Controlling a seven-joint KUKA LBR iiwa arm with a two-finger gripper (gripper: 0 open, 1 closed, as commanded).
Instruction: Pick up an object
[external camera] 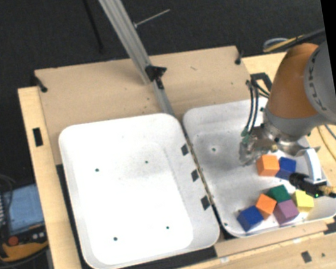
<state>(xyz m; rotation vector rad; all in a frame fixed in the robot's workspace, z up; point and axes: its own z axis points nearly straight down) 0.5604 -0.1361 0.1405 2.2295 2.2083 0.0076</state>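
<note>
While the gripper hangs low in the right bin, jaw state can't be told; orange block sits just beside it, possibly touching, blue block adjacent.

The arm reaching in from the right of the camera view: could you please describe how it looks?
The arm is grey, with a broad rounded orange band above the wrist. Dark cables run down its left side towards the tool, a small grey metallic part that is too blurred to make out in detail.
</note>
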